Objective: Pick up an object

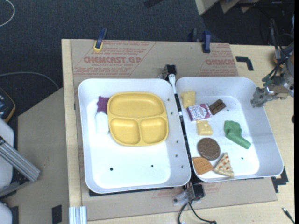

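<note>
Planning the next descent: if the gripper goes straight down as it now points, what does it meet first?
Probably the right white bin's bare right-hand floor or rim, under the grey two-finger gripper. The green plastic toy lies further in. Depth is unclear.

On the brown board point(140, 55) under my two bins I read red print, "CHEMCAST GP", at the far left, above the left bin point(88, 139). The same red lettering repeats at the far right above the right bin point(266, 139), though there it is cut off and faint, so I only take it for the same word. The small pink packet point(198, 111) bears marks too blurred to read.
</note>
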Controlling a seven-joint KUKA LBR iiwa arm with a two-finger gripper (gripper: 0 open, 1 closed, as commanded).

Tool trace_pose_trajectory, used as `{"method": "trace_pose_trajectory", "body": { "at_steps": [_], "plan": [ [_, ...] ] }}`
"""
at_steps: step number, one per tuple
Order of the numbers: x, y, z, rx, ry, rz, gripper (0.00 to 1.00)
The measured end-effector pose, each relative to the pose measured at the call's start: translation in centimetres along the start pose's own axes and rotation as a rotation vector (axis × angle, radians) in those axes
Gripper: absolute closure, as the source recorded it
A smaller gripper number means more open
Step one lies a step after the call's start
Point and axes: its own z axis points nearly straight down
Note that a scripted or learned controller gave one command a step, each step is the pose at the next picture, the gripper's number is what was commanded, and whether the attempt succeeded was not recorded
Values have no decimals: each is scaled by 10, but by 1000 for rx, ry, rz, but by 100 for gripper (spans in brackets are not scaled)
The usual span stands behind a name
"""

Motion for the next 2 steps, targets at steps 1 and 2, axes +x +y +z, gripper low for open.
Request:
{"method": "trace_pose_trajectory", "body": {
  "at_steps": [1, 2],
  "plan": [
    [0, 1, -21, 4, 1, 0, 100],
    [54, -10, -29, 11, 7, -4, 100]
  ]
}}
